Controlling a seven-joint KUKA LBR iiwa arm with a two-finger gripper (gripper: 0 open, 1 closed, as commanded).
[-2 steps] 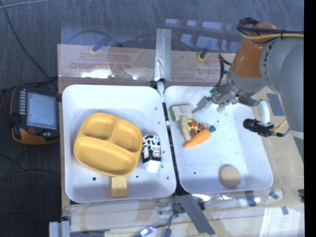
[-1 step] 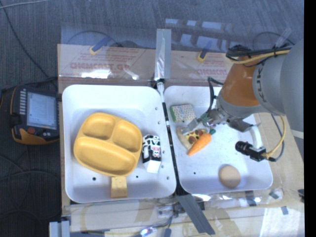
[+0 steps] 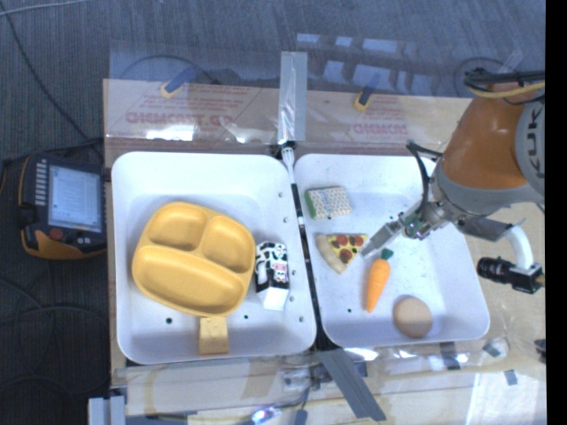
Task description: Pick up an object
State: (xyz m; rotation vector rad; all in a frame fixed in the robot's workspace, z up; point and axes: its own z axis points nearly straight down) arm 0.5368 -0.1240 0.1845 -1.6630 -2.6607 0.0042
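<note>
The right bin [image 3: 461, 273] holds an orange carrot [image 3: 377, 283] with a green top, a pizza slice toy [image 3: 341, 249], a speckled green-edged sponge block [image 3: 329, 203] and a tan egg-shaped object [image 3: 412, 316]. My gripper [image 3: 379, 242] reaches in from the right and sits low over the bin. Its tip lies between the pizza slice and the carrot's green top, very close to both. Nothing visibly hangs from it.
The left bin [image 3: 133, 171] contains a yellow divided tray [image 3: 192, 257], a black-and-white cow-patterned carton [image 3: 272, 267] and a small tan block [image 3: 213, 335]. A ridge [image 3: 299, 237] divides the two bins. A handheld pendant [image 3: 62, 204] lies left of the bench.
</note>
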